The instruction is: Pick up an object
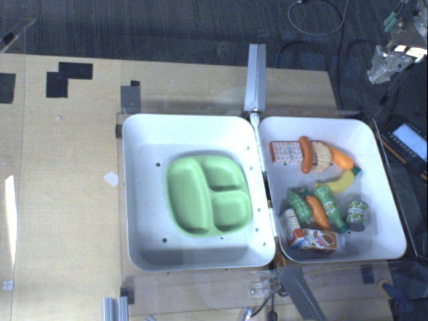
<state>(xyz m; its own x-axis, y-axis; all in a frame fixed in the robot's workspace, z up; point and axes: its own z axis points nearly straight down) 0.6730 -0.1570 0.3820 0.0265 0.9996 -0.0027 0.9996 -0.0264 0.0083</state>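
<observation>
The right white bin (374, 146) holds a pile of toy food. Along its far side lie a red and white box (287, 152), a sausage (305, 154), a tan bread piece (324, 156) and an orange carrot (342, 159). A yellow banana (342, 181) lies below them. Nearer the front are green bottles (331, 207), an orange piece (317, 210), a small can (356, 215) and a red carton (314, 241). My gripper (389, 62) hangs high at the top right, beyond the bin's far right corner and apart from every object.
The left white bin (144, 146) holds a green divided tray (207, 194). A metal post (255, 79) stands behind the seam between the bins. Cables (321, 19) and dark equipment (408, 142) lie off the bench to the right.
</observation>
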